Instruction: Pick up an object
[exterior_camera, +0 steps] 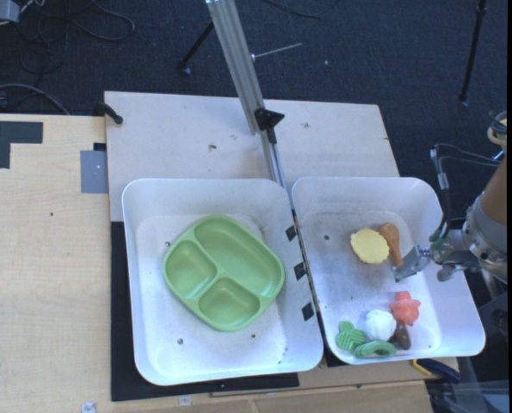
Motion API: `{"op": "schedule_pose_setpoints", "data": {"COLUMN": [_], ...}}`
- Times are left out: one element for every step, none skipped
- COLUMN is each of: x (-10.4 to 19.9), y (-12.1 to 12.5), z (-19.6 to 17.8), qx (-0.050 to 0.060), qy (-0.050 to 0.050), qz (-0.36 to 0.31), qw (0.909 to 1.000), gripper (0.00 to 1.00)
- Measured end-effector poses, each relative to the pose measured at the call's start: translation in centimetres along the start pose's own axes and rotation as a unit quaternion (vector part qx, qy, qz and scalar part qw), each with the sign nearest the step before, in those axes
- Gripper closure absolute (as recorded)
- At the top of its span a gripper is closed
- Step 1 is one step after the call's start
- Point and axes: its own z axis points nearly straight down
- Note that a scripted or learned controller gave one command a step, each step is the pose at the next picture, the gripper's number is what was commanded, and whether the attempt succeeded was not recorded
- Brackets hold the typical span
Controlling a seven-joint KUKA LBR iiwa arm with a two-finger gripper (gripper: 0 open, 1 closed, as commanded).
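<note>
The right bin [342, 205] holds several small objects. A yellow round piece [369, 246] lies beside an orange carrot-like piece [391, 240]. Further forward sit a red piece [404, 307], a white ball [379, 323], a small brown piece [401, 338] and green pieces [359, 342]. My gripper [421, 261] reaches in over the right rim, just right of the orange piece and above the red one. Nothing shows between its fingers.
The left bin [144, 231] bears a green three-compartment plate [223, 272]. A slanted aluminium post [243, 67] rises behind the bins. Black clips [297, 269] sit along the wall between the bins. A pale wooden table [40, 256] lies to the left.
</note>
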Motion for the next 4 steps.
{"op": "schedule_pose_setpoints", "data": {"x": [0.0,-0.8,-0.6,-0.8], "y": [0.0,0.3,0.2,0.3], "z": [0.0,5.8,11.2,9.9], "qx": [0.0,0.003,0.003,0.001], "qy": [0.0,0.001,0.001,0.0], "qz": [0.0,0.0,0.0,0.002], "qw": [1.0,1.0,1.0,1.0], "gripper": [0.0,0.0,0.0,1.0]}}
